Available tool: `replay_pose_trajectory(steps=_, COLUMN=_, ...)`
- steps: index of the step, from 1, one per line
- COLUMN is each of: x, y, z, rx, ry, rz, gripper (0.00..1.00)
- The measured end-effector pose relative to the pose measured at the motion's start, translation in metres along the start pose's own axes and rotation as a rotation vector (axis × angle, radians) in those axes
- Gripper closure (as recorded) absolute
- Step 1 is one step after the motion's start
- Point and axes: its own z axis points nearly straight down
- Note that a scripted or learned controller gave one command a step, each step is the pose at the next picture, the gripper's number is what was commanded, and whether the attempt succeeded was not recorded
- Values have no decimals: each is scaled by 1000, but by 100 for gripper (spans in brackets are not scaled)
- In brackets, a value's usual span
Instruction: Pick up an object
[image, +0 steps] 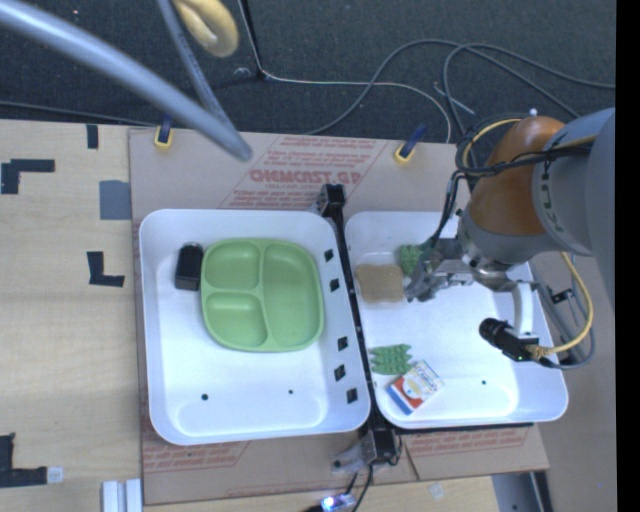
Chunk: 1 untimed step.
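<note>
A: The grey arm's hand (418, 283) hangs low over the right-hand shallow white bin (520, 400), at the near edge of a flat tan square, seemingly a sponge or pad (378, 281), with a small leafy green piece (411, 256) just beside it.

B: Is the hand clamped on anything?

A: That cannot be told; the wrist hides it. Nothing is seen lifted.

B: Which object looks likeliest?

A: The tan square, being nearest. It looks light and soft, likely to give under pressure, so a pinch across two opposite edges seems safest. It lies close to the bin's dividing wall, which could crowd one side.

B: And the rest?

A: A ridged green strip (389, 356) and a small red, white and blue packet (414, 385) lie nearer the front. The packet looks thin and slippery. A pale green three-section plastic plate (263, 295) and a small black block (188, 267) sit in the left-hand white bin (240, 415).
</note>
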Motion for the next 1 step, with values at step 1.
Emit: replay_pose_trajectory(steps=1, x=0, y=2, z=-53, rx=-1, ry=0, rz=-1, gripper=100)
